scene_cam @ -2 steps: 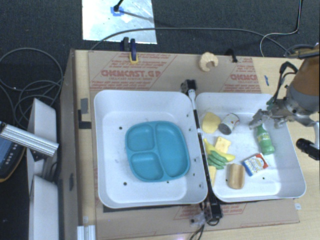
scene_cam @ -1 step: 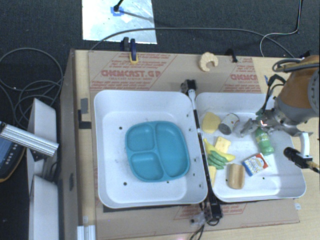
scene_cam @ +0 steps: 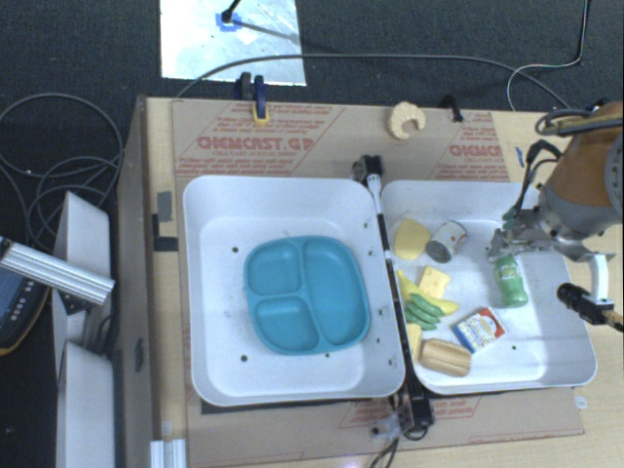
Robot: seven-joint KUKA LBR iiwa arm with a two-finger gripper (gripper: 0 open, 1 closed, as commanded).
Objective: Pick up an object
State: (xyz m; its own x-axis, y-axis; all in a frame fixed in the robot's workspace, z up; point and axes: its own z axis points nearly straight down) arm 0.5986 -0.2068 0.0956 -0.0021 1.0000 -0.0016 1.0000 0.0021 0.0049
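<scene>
Where the arm (scene_cam: 585, 178) comes in from the right, I see its gripper (scene_cam: 514, 242) low over the far right part of the right bin (scene_cam: 565, 354). The green bottle (scene_cam: 509, 279) lies just on the near side of the gripper, and its top end seems to touch the fingertips or to sit just under them. I cannot tell if the fingers are spread or pressed together, because the metal parts are small and blurred, and I cannot see the bottle between them.

In the right bin I count one green bottle, one grey can (scene_cam: 447, 240) lying on its side, one pale yellow round piece (scene_cam: 411, 237) left of the can, one yellow block (scene_cam: 434, 281), one green bean-like toy (scene_cam: 422, 309) with a yellow thing under it, one small packet in blue, white and red (scene_cam: 479, 329), and one bread roll (scene_cam: 445, 358) at the near side. The bottle is well apart from the can and near the packet.

In the left bin (scene_cam: 224, 222) there is one blue divided plate (scene_cam: 306, 293) with three compartments. Beyond the bins, on the cardboard, I see one cream-coloured small object (scene_cam: 406, 119) and one clamp with blue and yellow parts (scene_cam: 257, 96).
</scene>
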